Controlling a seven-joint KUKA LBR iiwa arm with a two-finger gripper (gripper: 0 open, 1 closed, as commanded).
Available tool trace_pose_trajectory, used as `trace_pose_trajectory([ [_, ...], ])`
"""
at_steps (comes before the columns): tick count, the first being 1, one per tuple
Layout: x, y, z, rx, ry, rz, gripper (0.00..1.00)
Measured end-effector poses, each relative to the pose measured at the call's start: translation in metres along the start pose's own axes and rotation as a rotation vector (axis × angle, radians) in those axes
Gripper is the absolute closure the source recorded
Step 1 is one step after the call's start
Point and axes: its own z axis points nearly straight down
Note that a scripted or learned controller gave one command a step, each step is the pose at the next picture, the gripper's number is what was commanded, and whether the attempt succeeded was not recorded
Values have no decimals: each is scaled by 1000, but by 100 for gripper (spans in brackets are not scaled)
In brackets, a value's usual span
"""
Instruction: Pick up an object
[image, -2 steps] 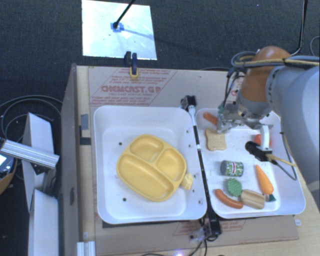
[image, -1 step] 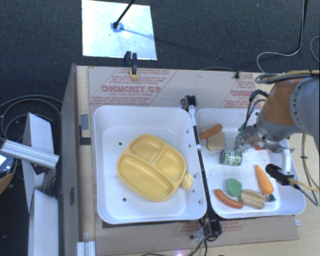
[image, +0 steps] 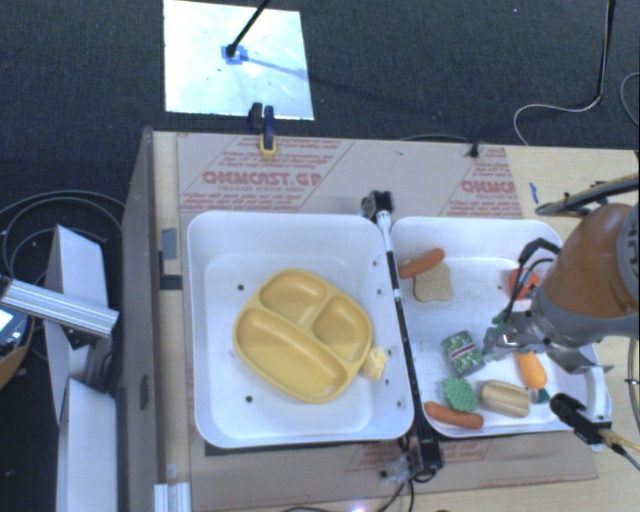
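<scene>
One gripper (image: 500, 340) low beside green packet (image: 461, 352), grasp unclear

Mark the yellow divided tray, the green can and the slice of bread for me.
yellow divided tray (image: 303, 335), camera view, its middle ridge.
green can (image: 461, 352), camera view, middle of its side.
slice of bread (image: 433, 285), camera view, centre of its top face.

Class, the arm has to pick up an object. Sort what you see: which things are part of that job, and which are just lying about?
Part of the job:
gripper in the right bin
green packet
orange carrot
bread roll
two sausages
toast slice

Lying about:
yellow divided tray in the left bin
cardboard sheet
</scene>
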Motion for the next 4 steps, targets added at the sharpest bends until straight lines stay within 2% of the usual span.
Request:
trace_pose_trajectory([
  [1, -48, -12, -68, -4, -2, 0, 100],
  [2, -31, 25, -37, -1, 0, -3, 100],
  [3, -41, 16, -114, -4, -1, -1, 100],
  [4, 21, 21, -104, -1, 1, -4, 100],
])
